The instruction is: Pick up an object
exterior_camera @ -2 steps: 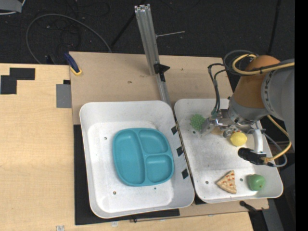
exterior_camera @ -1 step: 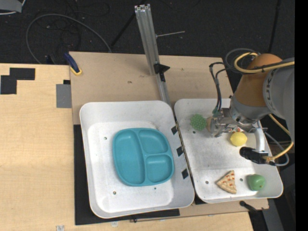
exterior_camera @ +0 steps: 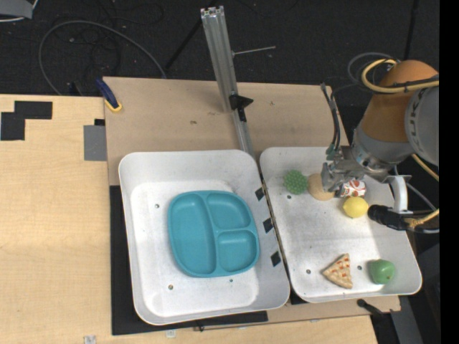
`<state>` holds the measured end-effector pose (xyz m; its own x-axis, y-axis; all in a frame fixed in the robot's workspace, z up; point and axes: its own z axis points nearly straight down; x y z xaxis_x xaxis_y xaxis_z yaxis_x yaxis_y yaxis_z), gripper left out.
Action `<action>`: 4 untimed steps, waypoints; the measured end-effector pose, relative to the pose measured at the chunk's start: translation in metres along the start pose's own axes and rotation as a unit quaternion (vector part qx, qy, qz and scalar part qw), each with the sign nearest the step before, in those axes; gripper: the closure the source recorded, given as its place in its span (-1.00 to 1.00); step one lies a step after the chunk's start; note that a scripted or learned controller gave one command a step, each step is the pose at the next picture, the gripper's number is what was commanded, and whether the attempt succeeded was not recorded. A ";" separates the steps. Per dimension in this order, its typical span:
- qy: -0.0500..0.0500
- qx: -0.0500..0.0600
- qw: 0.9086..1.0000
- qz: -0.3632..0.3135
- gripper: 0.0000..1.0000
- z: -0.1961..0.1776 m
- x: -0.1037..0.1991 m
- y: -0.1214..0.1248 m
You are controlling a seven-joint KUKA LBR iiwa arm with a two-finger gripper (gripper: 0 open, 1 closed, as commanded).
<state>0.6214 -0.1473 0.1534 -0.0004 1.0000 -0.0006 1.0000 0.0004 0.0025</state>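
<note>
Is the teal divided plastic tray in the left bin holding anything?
Empty. The teal divided plastic tray lies flat in the left white bin, and all three of its compartments show only bare teal surface.

No readable writing

The small red-and-white thing (exterior_camera: 353, 188) just beside the yellow ball (exterior_camera: 355, 207) carries markings, but they are too small to read.

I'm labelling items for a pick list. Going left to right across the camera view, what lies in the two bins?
Teal divided plate → green bumpy ball → tan round piece → pizza slice → yellow lemon → green round fruit.
</note>
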 end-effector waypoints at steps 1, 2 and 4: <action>0.000 0.000 1.000 -0.001 1.00 -0.052 -0.009 0.007; 0.000 0.000 1.000 0.000 1.00 -0.105 -0.010 0.007; 0.001 0.003 1.000 -0.002 1.00 -0.095 0.096 -0.001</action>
<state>0.6205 -0.0511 0.2488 -0.0044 1.0000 0.0018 1.0000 0.0044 -0.0035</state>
